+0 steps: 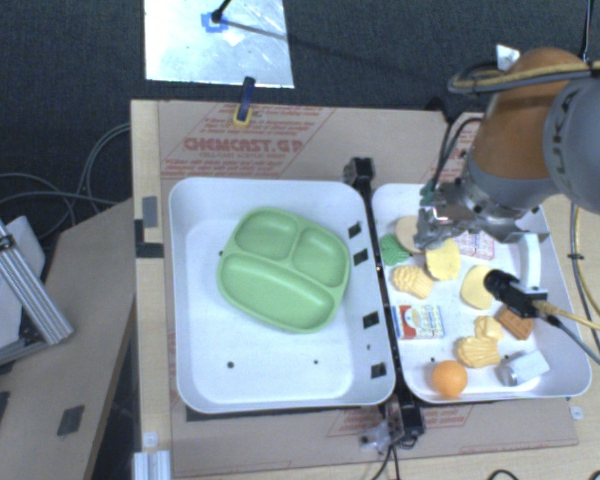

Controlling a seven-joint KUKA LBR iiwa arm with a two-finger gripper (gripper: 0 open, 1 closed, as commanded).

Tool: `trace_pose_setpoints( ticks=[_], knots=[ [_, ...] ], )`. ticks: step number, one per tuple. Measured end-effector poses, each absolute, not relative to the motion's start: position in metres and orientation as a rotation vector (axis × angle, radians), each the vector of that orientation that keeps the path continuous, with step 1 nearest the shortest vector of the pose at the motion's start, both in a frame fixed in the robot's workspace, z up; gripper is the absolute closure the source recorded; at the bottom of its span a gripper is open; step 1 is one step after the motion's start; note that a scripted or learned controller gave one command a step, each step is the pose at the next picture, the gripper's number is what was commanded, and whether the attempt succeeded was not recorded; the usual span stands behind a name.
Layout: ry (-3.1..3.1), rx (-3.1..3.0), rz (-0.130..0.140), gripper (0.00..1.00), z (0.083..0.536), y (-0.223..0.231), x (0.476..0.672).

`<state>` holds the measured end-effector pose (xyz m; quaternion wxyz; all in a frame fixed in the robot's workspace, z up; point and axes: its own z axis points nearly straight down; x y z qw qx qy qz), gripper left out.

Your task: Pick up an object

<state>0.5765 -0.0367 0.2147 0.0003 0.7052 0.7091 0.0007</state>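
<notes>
My gripper [432,226] hangs low over the back of the right bin [570,363], just above a tan round piece [408,234] and a yellow piece [443,261]. Near it lie a green piece [392,249], a ridged yellow chip [411,281] and a pink-printed packet [477,244]. Further forward are another yellow piece [476,288], a small white carton [420,321], a brown block [515,324], a ridged yellow pastry [478,351], an orange [448,378] and a pale grey piece [521,368]. The arm hides part of the bin's back right.
In the left bin [205,368] rests a green divided plate [283,267]. A black divider with clips [373,268] runs between the two bins. Beyond them lie a cardboard sheet [250,143] and a shiny square plate [218,28].
</notes>
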Motion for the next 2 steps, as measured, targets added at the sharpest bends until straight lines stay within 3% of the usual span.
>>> trace_pose_setpoints(
  ticks=[2],
  knots=[
    [2.227,2.214,0.003,1.0,0.232,-0.036,0.581]
  ],
)
